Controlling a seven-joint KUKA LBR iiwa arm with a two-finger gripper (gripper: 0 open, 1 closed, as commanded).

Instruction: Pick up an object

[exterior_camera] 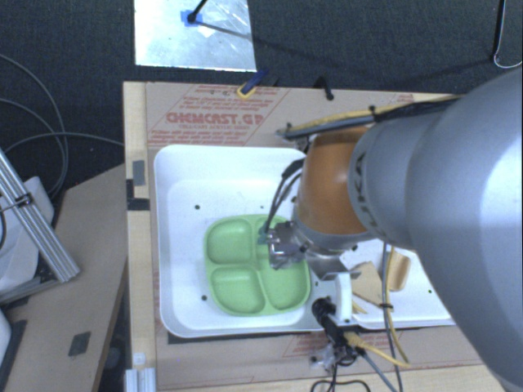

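Green plastic, a divided plate [245, 268] with three compartments, lies flat in the left white bin [180, 219], toward its near right corner. The arm [425, 186] leans in over that bin, and the claw [282, 251] sits low above the plate's right-hand edge, near the ridge between compartments. Its own wrist hides it, so whether it is spread or closed, or has hold of anything, cannot be told. This looks like the reach-and-grasp step; next it would need a firm pinch on the thin rim before any lift.
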